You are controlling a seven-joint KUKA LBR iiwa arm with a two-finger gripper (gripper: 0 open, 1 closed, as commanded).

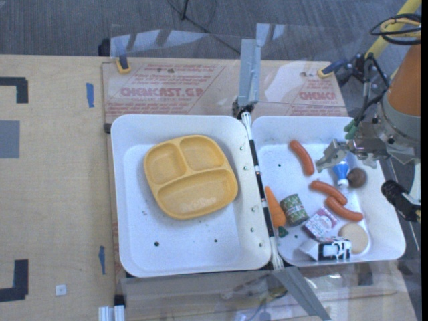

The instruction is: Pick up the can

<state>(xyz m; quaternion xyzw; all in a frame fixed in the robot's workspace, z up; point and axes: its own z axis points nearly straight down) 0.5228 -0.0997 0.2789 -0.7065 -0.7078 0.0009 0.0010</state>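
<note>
The can (293, 209) is small and dark green with a label. It lies tilted in the right bin (394, 246), near the bin's left wall and beside an orange carrot (273, 207). My gripper (346, 158) hangs over the upper right part of that bin, up and to the right of the can and well apart from it. Its fingers (330, 157) stand open with nothing between them. A blue and white bottle (342, 174) sits just below the gripper.
The right bin also holds three sausages (301, 157), a brown ball (358, 176), a pink packet (322, 223), a small carton (329, 249) and a round beige piece (354, 238). A yellow divided plate (191, 176) lies in the left bin (134, 246).
</note>
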